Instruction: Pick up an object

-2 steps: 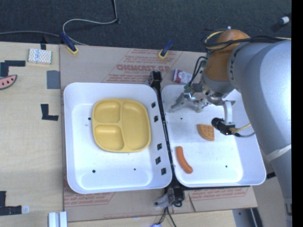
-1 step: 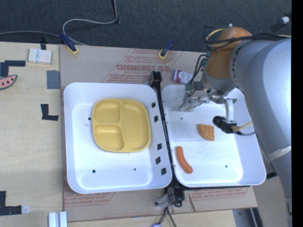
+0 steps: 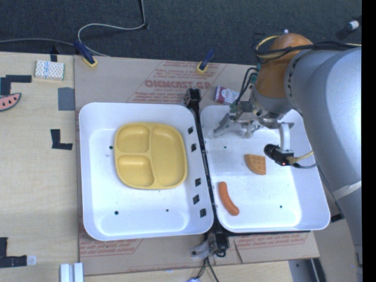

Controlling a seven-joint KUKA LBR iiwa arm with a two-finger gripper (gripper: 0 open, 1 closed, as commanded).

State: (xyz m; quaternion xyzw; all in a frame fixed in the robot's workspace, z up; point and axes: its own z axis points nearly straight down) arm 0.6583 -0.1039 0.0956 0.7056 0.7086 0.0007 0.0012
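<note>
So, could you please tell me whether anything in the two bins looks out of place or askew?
Nothing stands out. The yellow plate lies flat in the left bin; the hot dog and the orange wedge lie apart on the floor of the right bin. Neither looks damaged or spilled.

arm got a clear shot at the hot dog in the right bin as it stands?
Probably yes. The hot dog lies alone on the floor of the right bin, apart from the orange wedge and short of the wall. The gripper sits above the same bin's far end, with nothing between them.
</note>
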